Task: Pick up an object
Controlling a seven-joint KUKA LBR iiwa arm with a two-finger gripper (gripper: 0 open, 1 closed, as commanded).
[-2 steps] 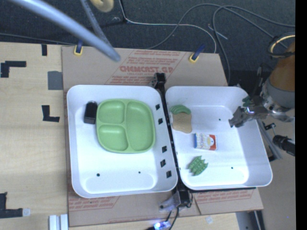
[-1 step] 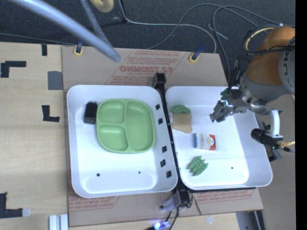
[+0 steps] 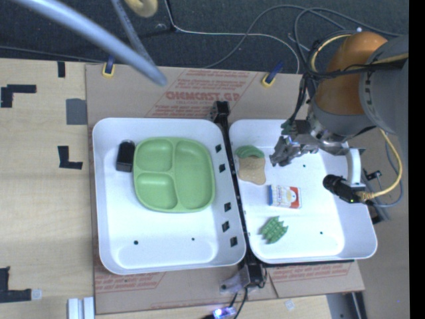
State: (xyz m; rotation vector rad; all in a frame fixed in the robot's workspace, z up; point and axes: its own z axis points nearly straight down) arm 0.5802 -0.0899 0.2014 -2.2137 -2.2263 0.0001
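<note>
Whether the jaws are apart or together cannot be told, since the gripper (image 3: 284, 153) is seen as a dark, blurred cluster over the upper part of the right bin (image 3: 332, 238). Nothing is seen between them. Four objects are counted in that bin. A tan lump (image 3: 252, 171) lies just left of the gripper, with a green round piece (image 3: 250, 153) touching its upper edge. A small card (image 3: 285, 196) with red and blue print lies below the gripper, a little apart from it. A green spiky toy (image 3: 273, 230) lies lower still, well apart. Two things are counted in the left bin (image 3: 159, 251): one green divided plate (image 3: 174, 175) and one black block (image 3: 125, 156) just beside its left rim.
</note>
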